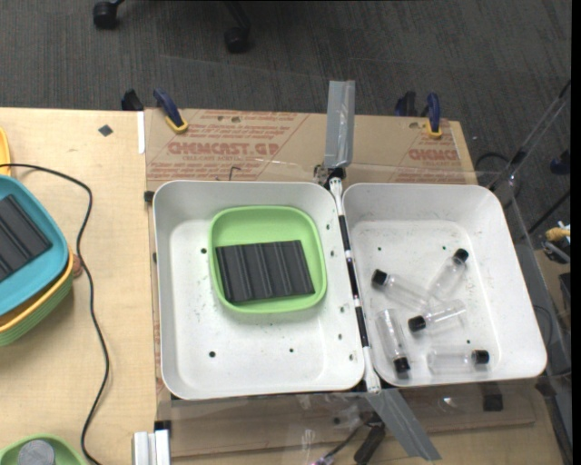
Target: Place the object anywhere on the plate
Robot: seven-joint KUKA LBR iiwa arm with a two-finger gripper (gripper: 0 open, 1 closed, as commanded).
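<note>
Here, clear black-capped vials (427, 318) jumbled in the right bin (508, 272), outlines faint; green plate (268, 227) left; end effector state untellable.

floor: dark grey carpet (363, 45) | bench: light wood (64, 136) | chair casters (107, 13)

Cardboard (309, 145) under bins, 2 clamps (171, 111) on its far edge; cable (91, 272) and teal tray (32, 250) left of it.
</note>
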